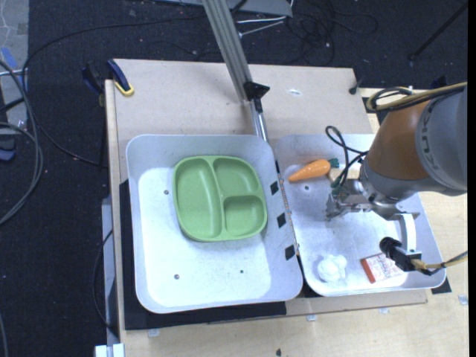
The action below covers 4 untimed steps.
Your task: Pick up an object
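An orange carrot (pixel 309 171) lies near the back left of the right bin (pixel 349 236). A small white lumpy object (pixel 332 268) rests near that bin's front edge. A red and white packet (pixel 383 268) lies to its right, beside a black part of the arm. My gripper (pixel 336 203) reaches down into the middle of the right bin, just right of and below the carrot, with nothing visible between its fingers. The grey arm with its orange band (pixel 401 155) looms over the bin's right half.
The left bin (pixel 149 236) holds a green divided plate (pixel 220 198). A slanted metal pole (pixel 232 43) crosses the back of the bench. Black clips (pixel 283 218) mark the seam between the bins. Cables run over the right bin's back edge.
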Each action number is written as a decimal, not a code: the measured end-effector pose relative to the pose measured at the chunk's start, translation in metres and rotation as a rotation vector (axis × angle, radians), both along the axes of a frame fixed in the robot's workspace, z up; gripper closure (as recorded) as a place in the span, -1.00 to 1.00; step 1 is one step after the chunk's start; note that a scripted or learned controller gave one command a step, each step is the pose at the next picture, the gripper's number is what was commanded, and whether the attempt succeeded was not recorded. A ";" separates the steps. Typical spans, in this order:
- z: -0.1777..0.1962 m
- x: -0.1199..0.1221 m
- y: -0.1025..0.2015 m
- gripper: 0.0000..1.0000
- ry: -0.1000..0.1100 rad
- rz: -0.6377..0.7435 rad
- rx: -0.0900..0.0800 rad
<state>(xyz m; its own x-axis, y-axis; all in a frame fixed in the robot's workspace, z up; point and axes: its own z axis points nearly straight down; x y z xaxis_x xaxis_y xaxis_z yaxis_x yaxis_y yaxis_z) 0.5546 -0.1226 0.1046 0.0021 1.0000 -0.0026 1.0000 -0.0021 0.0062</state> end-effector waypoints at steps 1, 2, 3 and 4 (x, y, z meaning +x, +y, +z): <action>0.048 0.004 -0.009 1.00 0.003 0.001 0.001; 0.090 0.003 -0.009 1.00 0.001 0.003 0.001; 0.149 0.005 -0.018 1.00 0.000 0.003 0.000; 0.156 -0.004 0.032 1.00 0.006 0.009 0.004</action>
<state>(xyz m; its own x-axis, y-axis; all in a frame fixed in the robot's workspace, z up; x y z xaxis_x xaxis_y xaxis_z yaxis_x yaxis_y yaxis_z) 0.5501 -0.0901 0.2601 -0.0072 1.0000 0.0015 1.0000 0.0072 -0.0001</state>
